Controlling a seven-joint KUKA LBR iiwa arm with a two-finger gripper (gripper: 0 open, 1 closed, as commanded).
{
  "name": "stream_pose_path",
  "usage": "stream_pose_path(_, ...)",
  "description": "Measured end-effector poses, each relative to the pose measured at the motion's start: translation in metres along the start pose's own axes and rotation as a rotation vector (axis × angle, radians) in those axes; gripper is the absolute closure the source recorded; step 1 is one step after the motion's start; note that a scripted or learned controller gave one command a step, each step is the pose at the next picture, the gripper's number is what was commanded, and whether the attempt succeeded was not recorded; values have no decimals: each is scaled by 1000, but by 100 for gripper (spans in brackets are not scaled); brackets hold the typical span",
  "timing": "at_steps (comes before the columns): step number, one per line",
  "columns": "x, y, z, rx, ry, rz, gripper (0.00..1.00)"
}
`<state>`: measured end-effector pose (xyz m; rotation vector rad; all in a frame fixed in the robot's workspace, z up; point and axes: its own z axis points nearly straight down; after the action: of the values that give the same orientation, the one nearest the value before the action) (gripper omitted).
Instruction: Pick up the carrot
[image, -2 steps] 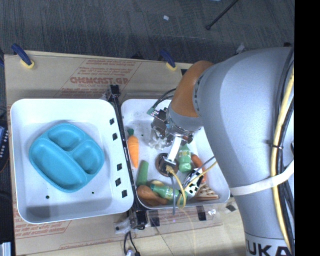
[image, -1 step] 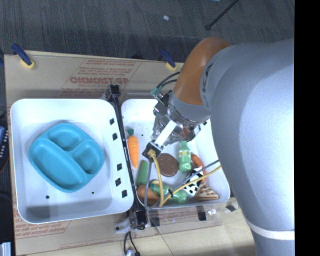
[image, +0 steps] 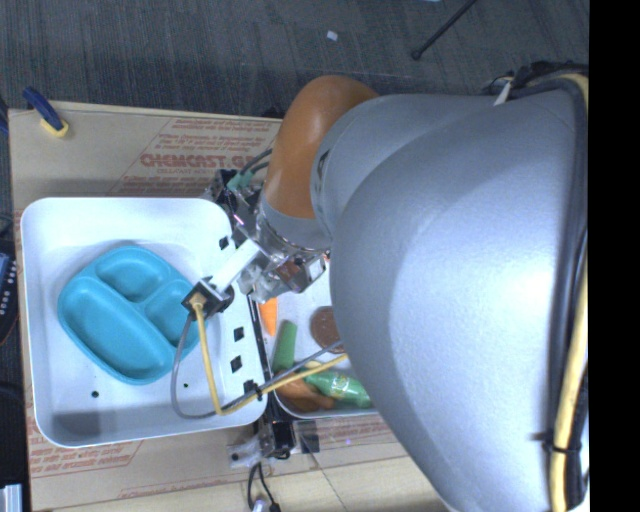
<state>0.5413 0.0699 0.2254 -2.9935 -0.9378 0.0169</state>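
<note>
A small orange carrot (image: 268, 318) lies at the left edge of the right bin, close against the wall that divides the two bins. The gripper (image: 268, 284) hangs straight over it, under the orange band of the arm, and its metal body hides the carrot's upper end. I can make out no object held in the gripper.
A blue divided plate (image: 125, 315) fills the middle of the left bin (image: 40, 300). Beside the carrot lie a green vegetable (image: 285, 345), a brown disc (image: 325, 325) and a green bottle (image: 342, 386). A yellow cable (image: 207, 362) loops over the divider. The arm covers most of the right bin.
</note>
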Motion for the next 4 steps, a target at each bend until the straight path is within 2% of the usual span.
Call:
stream_pose_path(1,-83,18,-81,-1,6,156,100)
stream_pose_path(2,-43,-56,-15,2,-3,137,100)
stream_pose_path(3,-52,-42,36,2,-2,-175,100)
stream_pose_path(4,-4,-77,-64,-5,3,-404,100)
